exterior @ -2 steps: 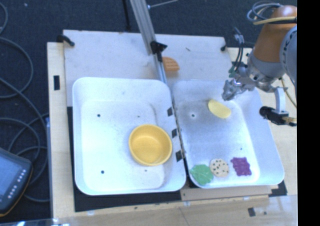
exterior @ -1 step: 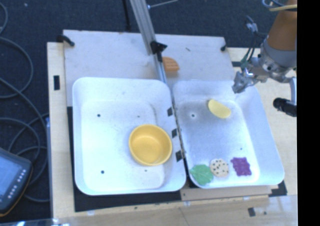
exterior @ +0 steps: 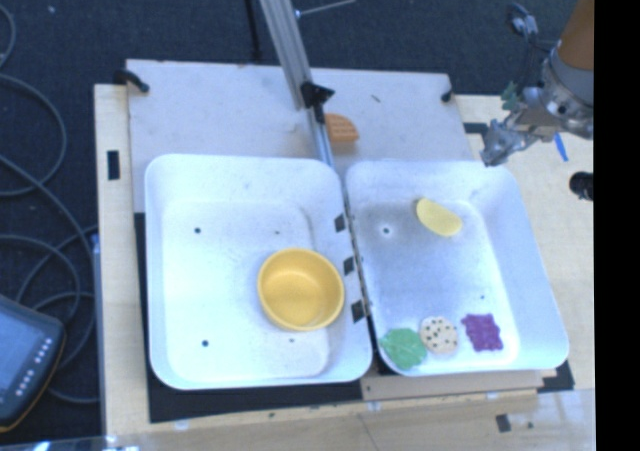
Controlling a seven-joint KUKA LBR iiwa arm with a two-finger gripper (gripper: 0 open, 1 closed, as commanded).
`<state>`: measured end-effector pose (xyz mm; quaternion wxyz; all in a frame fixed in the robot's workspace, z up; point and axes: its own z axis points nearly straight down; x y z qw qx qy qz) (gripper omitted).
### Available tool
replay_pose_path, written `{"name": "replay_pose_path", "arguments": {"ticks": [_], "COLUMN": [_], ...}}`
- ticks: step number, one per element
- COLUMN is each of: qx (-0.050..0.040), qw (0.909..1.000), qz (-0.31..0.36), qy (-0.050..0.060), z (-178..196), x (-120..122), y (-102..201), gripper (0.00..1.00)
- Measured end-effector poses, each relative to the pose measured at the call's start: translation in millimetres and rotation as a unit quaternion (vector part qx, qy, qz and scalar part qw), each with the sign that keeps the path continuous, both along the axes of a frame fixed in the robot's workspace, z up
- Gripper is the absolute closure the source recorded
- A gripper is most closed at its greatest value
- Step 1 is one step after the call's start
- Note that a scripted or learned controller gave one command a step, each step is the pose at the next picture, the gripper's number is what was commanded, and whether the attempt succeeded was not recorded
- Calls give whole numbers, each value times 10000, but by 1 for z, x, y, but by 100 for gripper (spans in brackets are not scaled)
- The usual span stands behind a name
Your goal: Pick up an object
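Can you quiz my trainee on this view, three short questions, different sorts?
1. True or false: the yellow bowl sits in the left bin.
2. Which lies nearest the gripper? A) yellow piece B) green piece C) purple piece
3. Fill in: the cookie lies between the green piece and the ___ piece.

Key: 1 true; 2 A; 3 purple.
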<state>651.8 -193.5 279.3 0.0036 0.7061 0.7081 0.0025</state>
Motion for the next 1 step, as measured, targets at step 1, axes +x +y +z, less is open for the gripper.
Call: {"name": "replay_pose_path", "arguments": {"ticks": [1], "qx": [11], "qw": [10000], "qz": [22], "qy": [37], "z": [-5], "x": [-2], "y": [62], "gripper": [100]}}
